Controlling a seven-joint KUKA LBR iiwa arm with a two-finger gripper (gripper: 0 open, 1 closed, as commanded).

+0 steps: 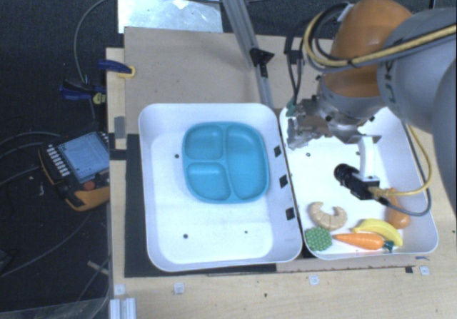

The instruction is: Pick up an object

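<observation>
The gripper (303, 128) is hanging over the right bin's (423, 168) far left corner; its opening I cannot tell.

Glossy plastic over matt board

Showing smooth, shiny white plastic bins (214, 239), a satin blue plastic divided plate (226, 162), a matt brown wood-like board (186, 68) at 12 o'clock, and glossy toy food (357, 228) at 5 o'clock.

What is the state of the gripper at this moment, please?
Gripper: cannot be told; it is over the upper left corner of the right bin, away from the toy food.
</observation>
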